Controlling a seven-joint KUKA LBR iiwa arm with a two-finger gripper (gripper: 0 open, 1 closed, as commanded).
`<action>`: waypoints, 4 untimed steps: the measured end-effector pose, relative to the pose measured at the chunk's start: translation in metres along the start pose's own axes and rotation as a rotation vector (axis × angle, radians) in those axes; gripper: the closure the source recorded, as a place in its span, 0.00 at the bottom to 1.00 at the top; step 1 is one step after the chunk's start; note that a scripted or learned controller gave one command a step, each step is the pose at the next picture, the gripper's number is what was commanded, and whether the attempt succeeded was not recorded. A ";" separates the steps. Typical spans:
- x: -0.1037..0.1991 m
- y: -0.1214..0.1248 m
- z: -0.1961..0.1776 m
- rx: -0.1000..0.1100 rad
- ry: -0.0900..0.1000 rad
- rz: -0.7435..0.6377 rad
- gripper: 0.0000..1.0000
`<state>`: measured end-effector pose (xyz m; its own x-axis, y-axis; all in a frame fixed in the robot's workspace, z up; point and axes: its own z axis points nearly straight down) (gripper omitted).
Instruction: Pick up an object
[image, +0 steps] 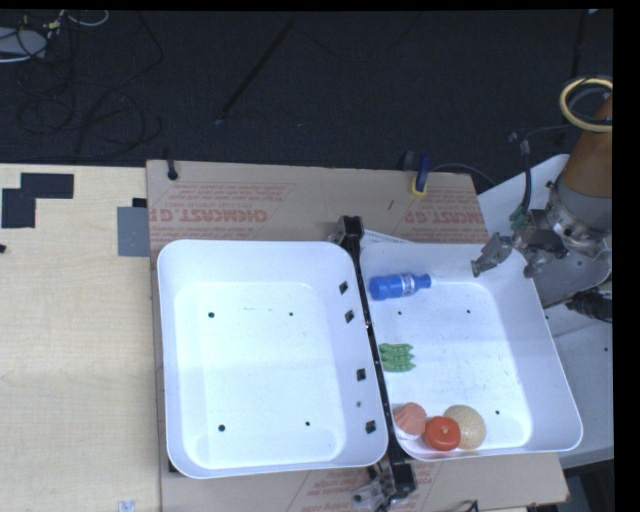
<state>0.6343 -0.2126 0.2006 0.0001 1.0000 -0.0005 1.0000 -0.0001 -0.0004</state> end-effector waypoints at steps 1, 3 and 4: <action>0.000 0.000 -0.010 0.000 0.000 -0.002 1.00; -0.001 -0.044 -0.112 0.005 0.001 0.001 1.00; -0.002 -0.064 -0.161 -0.002 0.000 0.002 1.00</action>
<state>0.5709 -0.2140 0.3619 0.0023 1.0000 -0.0008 1.0000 -0.0023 0.0016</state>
